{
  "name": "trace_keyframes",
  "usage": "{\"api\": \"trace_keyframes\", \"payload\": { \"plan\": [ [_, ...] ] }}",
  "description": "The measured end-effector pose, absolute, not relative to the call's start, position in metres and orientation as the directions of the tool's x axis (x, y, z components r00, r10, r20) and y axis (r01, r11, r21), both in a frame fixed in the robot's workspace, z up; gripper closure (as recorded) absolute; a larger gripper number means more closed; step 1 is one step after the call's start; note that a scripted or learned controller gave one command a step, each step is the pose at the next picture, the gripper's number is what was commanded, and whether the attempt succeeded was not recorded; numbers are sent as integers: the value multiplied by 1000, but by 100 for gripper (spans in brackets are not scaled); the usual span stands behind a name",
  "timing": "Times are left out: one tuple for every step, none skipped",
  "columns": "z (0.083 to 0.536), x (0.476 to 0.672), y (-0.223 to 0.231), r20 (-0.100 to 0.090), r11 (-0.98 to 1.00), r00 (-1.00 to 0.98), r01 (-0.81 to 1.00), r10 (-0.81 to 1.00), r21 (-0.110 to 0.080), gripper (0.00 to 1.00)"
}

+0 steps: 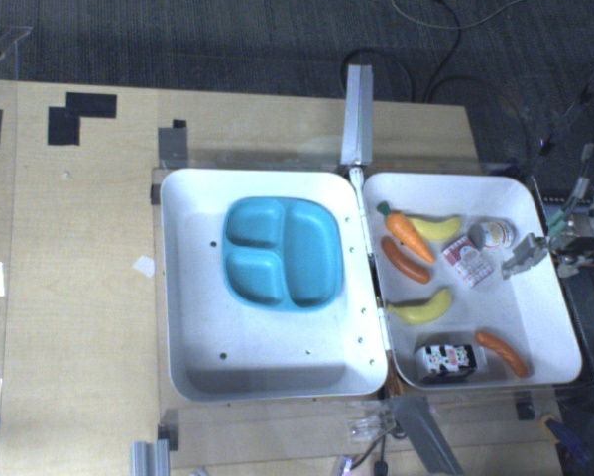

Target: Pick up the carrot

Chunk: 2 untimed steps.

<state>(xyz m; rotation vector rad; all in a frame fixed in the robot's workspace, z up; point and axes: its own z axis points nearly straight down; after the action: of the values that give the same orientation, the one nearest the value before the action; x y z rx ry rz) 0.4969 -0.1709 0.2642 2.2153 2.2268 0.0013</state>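
The carrot (409, 233), orange with a green top, lies in the right bin (564, 315) near its upper left corner. It is tilted, with the green end toward the bin's back wall. It touches a yellow banana (437, 228) on its right, and a red sausage (404, 261) lies just below it. My gripper (527, 254) hangs at the bin's right side, well to the right of the carrot and close to a small can (491, 234). Nothing shows held in it.
A blue divided plate (282, 251) sits in the left bin (192, 355). The right bin also holds a red and white packet (467, 262), a second banana (422, 307), a black can (445, 360) and another sausage (502, 353).
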Motion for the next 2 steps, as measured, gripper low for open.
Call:
{"api": "trace_keyframes", "payload": {
  "plan": [
    [155,514,-112,1,-64,64,998,998,-1,0],
    [89,557,-110,0,-15,15,1000,1000,8,0]
  ]
}}
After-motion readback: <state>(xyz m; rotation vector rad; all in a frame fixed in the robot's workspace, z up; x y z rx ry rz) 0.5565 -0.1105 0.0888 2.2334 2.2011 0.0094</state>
